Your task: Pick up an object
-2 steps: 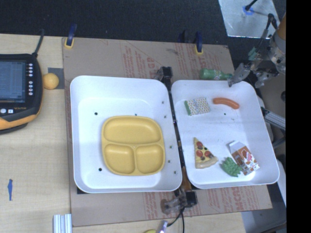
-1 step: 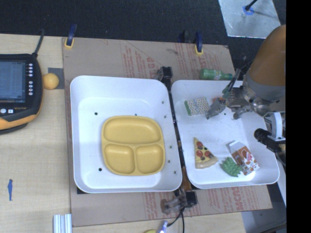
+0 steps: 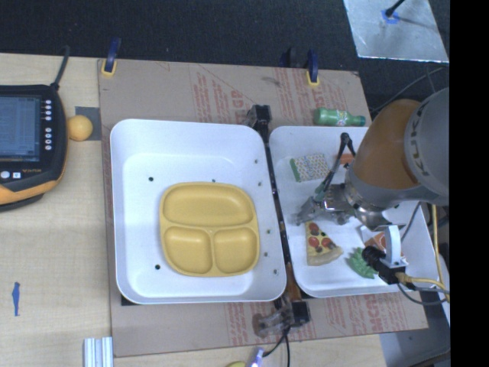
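Pale wood worktop (image 3: 53, 266) under a brown cardboard sheet (image 3: 221, 90), clipped at the far edge by blue clamps (image 3: 111, 56). Beyond, dark carpeted floor (image 3: 191, 14) with a bright grey patch (image 3: 393, 17) at upper right. Even overhead light, soft shadows.

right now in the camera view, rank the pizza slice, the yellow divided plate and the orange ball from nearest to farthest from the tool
1. Pizza slice: right bin, just below the tool.
2. Yellow divided plate: middle of the left bin.
3. Orange ball: on the bench, left of both bins, beside the pendant.
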Robot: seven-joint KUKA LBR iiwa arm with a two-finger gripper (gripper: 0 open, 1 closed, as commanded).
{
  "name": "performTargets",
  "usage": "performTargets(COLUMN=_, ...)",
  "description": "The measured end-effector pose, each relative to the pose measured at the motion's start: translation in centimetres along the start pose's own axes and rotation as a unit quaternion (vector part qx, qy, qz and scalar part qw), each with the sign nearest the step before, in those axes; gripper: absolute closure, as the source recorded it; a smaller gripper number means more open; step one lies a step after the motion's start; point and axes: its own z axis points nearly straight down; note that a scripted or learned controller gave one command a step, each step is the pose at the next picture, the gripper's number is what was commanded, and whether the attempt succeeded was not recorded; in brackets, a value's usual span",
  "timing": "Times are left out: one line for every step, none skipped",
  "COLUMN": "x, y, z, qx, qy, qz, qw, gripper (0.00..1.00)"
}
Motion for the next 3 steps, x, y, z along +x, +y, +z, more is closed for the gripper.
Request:
performTargets(x=-0.1, y=0.0, z=-1.0, qx=0.000, qy=-0.001, qz=-0.001, qw=1.0000, gripper=1.00)
performTargets(x=-0.1, y=0.0, z=-1.0, qx=0.000, qy=-0.001, qz=-0.002, qw=1.0000, gripper=0.00)
performTargets(x=-0.1, y=-3.3, z=0.0, qx=0.000, qy=0.000, qz=0.000, qw=1.0000, gripper=0.00)
